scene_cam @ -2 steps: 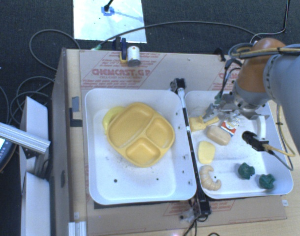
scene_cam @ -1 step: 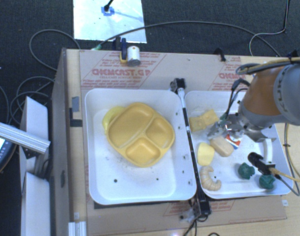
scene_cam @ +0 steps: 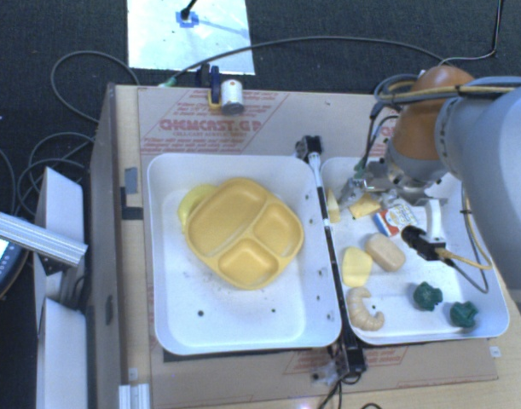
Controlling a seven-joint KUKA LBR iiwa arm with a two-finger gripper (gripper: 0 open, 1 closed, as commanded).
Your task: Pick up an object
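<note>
You cannot tell jaw state: gripper (scene_cam: 367, 192) sits low in right bin (scene_cam: 490, 309), over yellow wedge (scene_cam: 363, 206) at bin's far left corner. Wedge pale yellow, partly hidden. Same bin: cream block (scene_cam: 385, 252), yellow piece (scene_cam: 356, 267), shrimp-like toy (scene_cam: 365, 308), two green pieces (scene_cam: 427, 296). Left bin (scene_cam: 183, 331), beside it, holds yellow divided plate (scene_cam: 243, 231).

**Grey arm, orange band, trailing cables**

I am seeing my arm (scene_cam: 486, 130) showing a smooth pale-grey casing, a rounded orange band (scene_cam: 432, 100) glowing above the wrist, yellow and grey cables (scene_cam: 396, 88) looping alongside, and metallic wrist hardware below.
</note>
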